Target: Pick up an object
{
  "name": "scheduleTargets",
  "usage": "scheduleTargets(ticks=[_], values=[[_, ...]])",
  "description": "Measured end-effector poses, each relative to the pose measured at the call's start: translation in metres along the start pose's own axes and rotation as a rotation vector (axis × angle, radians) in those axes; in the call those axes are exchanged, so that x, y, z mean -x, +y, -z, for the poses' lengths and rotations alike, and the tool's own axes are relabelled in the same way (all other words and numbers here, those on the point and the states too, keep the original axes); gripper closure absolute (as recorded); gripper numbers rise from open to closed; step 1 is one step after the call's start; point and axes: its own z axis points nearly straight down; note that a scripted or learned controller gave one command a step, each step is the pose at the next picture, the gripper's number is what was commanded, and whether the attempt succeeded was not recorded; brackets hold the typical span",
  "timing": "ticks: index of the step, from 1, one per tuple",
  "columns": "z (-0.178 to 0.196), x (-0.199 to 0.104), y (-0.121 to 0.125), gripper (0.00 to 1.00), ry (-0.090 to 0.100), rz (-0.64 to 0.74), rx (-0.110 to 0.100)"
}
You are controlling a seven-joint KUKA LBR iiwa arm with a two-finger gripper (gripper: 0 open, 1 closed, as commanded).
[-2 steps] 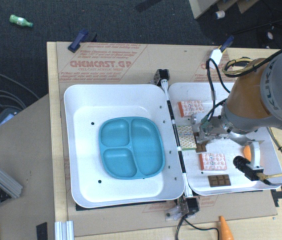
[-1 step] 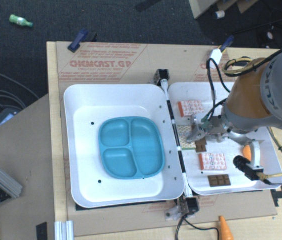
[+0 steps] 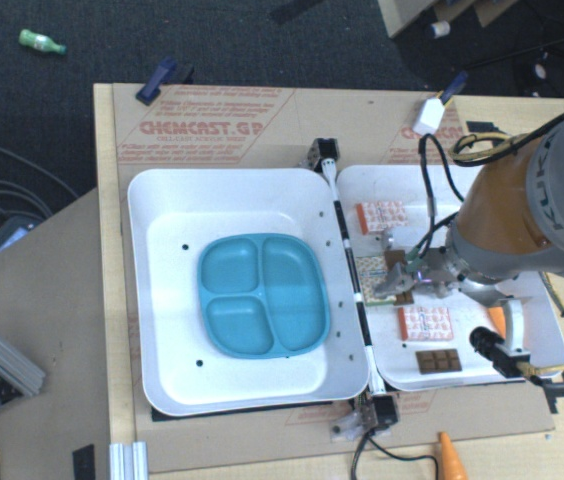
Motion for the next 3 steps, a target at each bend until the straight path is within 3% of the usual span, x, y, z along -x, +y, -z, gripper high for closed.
scheduleTargets(ticks=[1, 2, 3], values=[[-0.001, 0.001, 0.014, 0.00, 0.000, 0.000, -0.006], [0.009, 0.000, 0.015, 1.00, 0.000, 0.000, -0.002], [0.096, -0.078, 0.030, 1.00, 0.001, 0.001, -0.011]])
